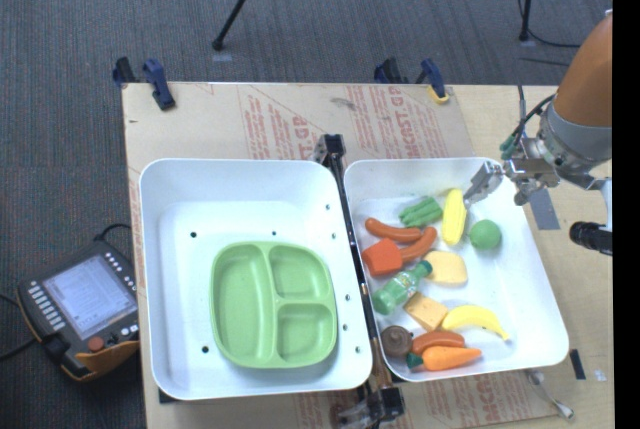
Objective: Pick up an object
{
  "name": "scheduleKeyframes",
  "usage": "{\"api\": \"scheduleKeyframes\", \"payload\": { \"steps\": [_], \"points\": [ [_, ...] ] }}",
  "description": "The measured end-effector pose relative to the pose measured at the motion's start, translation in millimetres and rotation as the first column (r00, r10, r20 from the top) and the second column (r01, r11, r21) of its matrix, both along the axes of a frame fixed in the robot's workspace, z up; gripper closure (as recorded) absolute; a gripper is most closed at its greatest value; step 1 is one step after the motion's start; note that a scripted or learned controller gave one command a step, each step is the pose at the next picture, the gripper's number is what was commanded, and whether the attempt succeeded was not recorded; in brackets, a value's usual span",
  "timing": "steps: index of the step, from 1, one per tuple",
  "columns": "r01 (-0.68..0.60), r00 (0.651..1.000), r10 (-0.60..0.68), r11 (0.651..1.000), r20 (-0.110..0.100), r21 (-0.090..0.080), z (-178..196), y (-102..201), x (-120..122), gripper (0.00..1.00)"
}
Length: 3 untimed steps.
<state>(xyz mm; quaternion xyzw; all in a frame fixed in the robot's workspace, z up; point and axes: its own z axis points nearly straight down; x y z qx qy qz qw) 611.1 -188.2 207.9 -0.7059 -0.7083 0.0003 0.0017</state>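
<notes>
Hovering over the right bin's (pixel 520 317) far edge, gripper (pixel 500 179) with fingers released, holding nothing. Below: two bananas (pixel 454 215), two carrots (pixel 445 358), one green ball (pixel 486 235). Left bin (pixel 170 217): one tray (pixel 272 303).

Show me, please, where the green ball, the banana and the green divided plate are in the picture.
green ball (pixel 486 235), camera view, middle of its round top.
banana (pixel 477 320), camera view, middle of its curved body.
green divided plate (pixel 226 302), camera view, floor of its large left compartment.
</notes>
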Motion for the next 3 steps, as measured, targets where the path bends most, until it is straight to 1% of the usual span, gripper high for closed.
{"api": "scheduleKeyframes", "payload": {
  "steps": [1, 2, 3],
  "points": [
    [-0.164, 0.986, 0.164, 0.986, 0.0, 0.0, -120.6, 24.0, 22.6, 0.0],
    [-0.165, 0.986, 0.165, 0.986, -0.001, 0.001, -110.8, 24.0, 22.8, 1.0],
    [0.041, 0.999, -0.041, 0.999, 0.001, -0.001, -0.2, 77.9, -0.8, 1.0]
  ]
}}
